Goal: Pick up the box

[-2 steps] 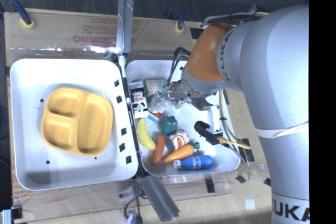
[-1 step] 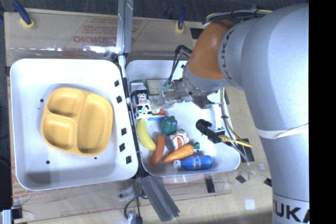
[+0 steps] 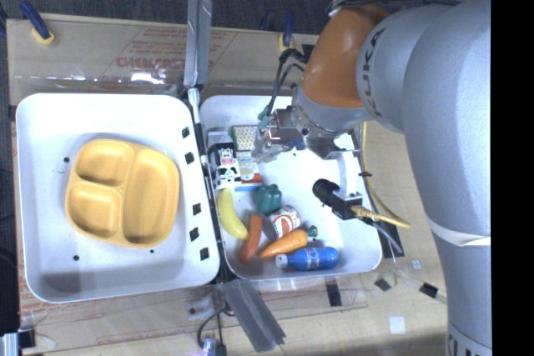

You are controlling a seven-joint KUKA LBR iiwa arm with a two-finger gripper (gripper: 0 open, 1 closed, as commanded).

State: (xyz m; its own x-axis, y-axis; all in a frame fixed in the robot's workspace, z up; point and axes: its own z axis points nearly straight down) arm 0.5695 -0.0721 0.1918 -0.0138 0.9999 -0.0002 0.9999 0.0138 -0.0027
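Camera view, two white bins (image 3: 33,179), one box (image 3: 225,165), one banana (image 3: 230,214), claw (image 3: 269,137) state unclear

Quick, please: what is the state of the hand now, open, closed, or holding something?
Hand: it cannot be told; it hangs over the right bin's upper left part.

Fixed overhead camera, slanted down on both bins (image 3: 33,179).

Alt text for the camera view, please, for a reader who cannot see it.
The gripper sits low in the right bin beside a small box, above a banana, carrots and a blue bottle. The left bin holds a yellow divided tray.
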